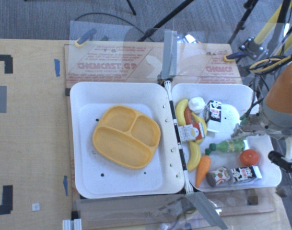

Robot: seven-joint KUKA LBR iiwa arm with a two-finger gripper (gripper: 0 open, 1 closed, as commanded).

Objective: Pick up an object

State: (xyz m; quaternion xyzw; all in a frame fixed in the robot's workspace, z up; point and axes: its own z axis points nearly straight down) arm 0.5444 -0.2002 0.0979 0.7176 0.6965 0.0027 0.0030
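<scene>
The right bin [222, 91] holds a heap of toy food. Two bananas [181, 110] lie along its left wall, with a red and white bottle [192, 130] across them. A white lump [197, 103] and a black and white carton [214, 112] sit at the back. A green bottle [228, 146] lies on its side in the middle, and a red tomato [250, 157] rests to its right. A carrot [202, 170], a can [218, 176] and a small carton [244, 174] line the front. My gripper [245, 129] hangs just above the green bottle's right end.
The left bin [83, 143] holds a yellow divided plate [126, 136]. The arm's orange band [281, 97] stands over the right bin's right wall. Cables and stand legs crowd the floor at the back right. A clear plastic sheet [117, 61] lies behind the bins.
</scene>
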